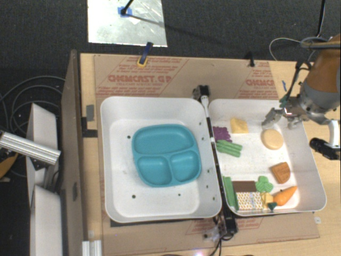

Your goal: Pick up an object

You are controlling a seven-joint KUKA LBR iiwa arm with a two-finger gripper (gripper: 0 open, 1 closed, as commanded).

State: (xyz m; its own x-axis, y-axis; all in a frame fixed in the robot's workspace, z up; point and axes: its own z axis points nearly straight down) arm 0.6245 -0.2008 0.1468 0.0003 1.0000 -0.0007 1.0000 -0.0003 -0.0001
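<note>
The right bin (pixel 306 159) holds several toy foods: a yellow wedge (pixel 239 125), purple grapes (pixel 221 133), a green pod (pixel 229 149), a beige round piece (pixel 272 139), a brown bread piece (pixel 280 172), a green leafy piece (pixel 264 184), an orange carrot (pixel 285 195), a brown bar (pixel 244 186) and a patterned box (pixel 249 200). My gripper (pixel 278 122) hangs over the bin's far right part, just above and behind the beige round piece. Its fingers (pixel 268 119) are spread open with nothing between them.
The left bin (pixel 114 143) holds a teal divided plate (pixel 167 154). A ridge (pixel 210 137) separates the two bins. Cables (pixel 287 44) run behind the arm at the right. A long green piece (pixel 228 191) lies along the right bin's left wall.
</note>
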